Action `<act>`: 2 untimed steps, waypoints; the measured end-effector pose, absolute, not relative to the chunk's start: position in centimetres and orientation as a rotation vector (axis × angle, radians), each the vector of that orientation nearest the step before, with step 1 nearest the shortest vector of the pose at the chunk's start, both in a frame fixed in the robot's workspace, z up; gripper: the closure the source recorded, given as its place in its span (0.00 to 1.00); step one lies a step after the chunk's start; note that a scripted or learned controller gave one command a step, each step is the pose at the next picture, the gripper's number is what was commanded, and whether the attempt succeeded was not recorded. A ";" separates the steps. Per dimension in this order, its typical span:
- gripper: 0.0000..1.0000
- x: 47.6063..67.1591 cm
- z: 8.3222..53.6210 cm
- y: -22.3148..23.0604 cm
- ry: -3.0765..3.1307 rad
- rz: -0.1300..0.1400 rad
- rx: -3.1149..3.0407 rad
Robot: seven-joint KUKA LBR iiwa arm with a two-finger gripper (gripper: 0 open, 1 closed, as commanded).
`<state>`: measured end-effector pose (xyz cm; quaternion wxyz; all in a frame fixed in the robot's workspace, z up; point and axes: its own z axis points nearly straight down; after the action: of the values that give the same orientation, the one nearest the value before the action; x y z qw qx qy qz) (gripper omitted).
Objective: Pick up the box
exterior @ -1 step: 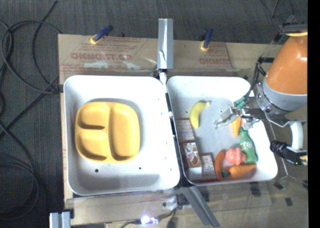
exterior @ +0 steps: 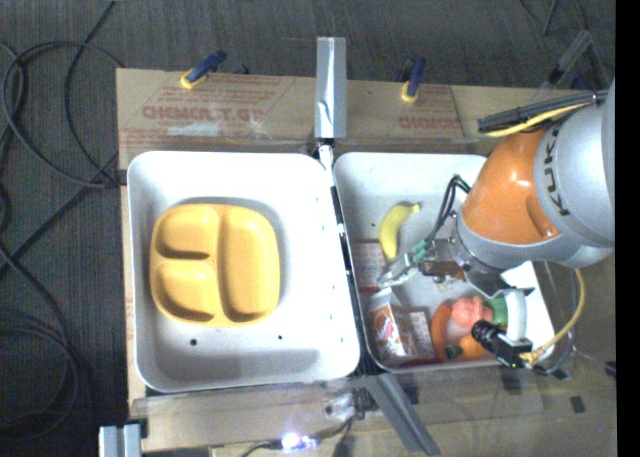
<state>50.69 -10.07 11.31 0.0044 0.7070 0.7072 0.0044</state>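
Fingers spread apart, nothing between them: the gripper point(exterior: 400, 270) hangs low in the right bin point(exterior: 440, 167), close to its left wall. Just beneath the fingers lies the box point(exterior: 385, 330), a brown packet flat on the bin floor near the front left corner, touching nothing of the gripper. Right beside it sit an orange item point(exterior: 447, 330) and a red-and-green toy point(exterior: 470, 315) along the front edge. A banana point(exterior: 397, 226) curves toward the bin's middle, behind the gripper. The orange-banded arm point(exterior: 530, 200) covers the right side. Over in the left bin point(exterior: 240, 167), a yellow divided tray point(exterior: 215, 262) rests left of centre.
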 end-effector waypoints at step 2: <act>0.00 49.8 14.0 -9.8 2.203 -0.007 2.250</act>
<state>49.75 -9.77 14.01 -0.0036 0.7144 0.6997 -0.0021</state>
